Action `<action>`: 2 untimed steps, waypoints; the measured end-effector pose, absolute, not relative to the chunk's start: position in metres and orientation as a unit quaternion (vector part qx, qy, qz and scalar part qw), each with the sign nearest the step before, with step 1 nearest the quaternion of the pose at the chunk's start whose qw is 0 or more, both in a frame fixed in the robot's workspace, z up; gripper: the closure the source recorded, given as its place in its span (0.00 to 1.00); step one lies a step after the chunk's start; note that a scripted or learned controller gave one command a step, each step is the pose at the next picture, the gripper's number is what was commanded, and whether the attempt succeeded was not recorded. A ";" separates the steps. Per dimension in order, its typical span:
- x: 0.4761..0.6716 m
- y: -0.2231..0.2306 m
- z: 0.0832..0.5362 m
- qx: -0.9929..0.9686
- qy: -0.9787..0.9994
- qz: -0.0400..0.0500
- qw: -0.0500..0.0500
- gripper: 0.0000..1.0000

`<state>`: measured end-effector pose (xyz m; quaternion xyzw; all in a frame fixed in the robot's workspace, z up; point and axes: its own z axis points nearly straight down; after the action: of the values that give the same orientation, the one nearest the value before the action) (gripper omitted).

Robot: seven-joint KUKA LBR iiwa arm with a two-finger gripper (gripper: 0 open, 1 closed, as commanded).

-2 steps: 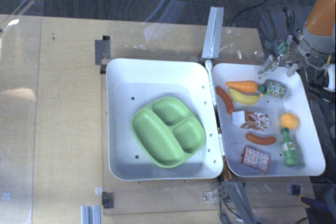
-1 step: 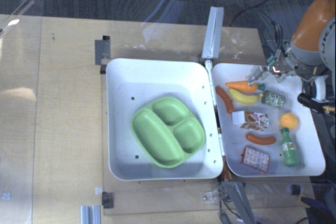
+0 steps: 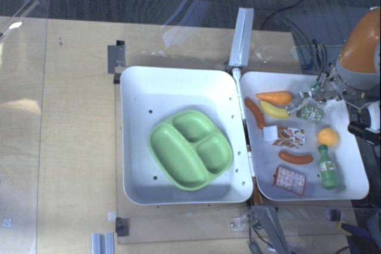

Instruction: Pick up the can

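The can lies tipped over near the back of the right bin, just beside the banana, and the hand is right above it, touching it, but I cannot tell if it grips.

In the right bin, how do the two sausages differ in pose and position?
The upper sausage lies near the bin's left wall, running diagonally beside the banana; the lower sausage lies nearly level toward the bin's middle, below the carton. The upper one looks darker red; the lower one more orange-red. The upper one also appears a little longer. Both are slim, reddish, lying flat on the right bin, apart from the hand.
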<state>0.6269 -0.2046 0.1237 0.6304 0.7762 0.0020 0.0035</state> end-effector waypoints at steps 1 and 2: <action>0.650 -0.206 0.102 0.620 0.785 0.006 0.013 0.00; 0.654 -0.204 0.117 0.619 0.785 0.011 0.018 1.00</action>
<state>0.6545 -0.2041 0.1167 0.6186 0.7854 0.0106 0.0178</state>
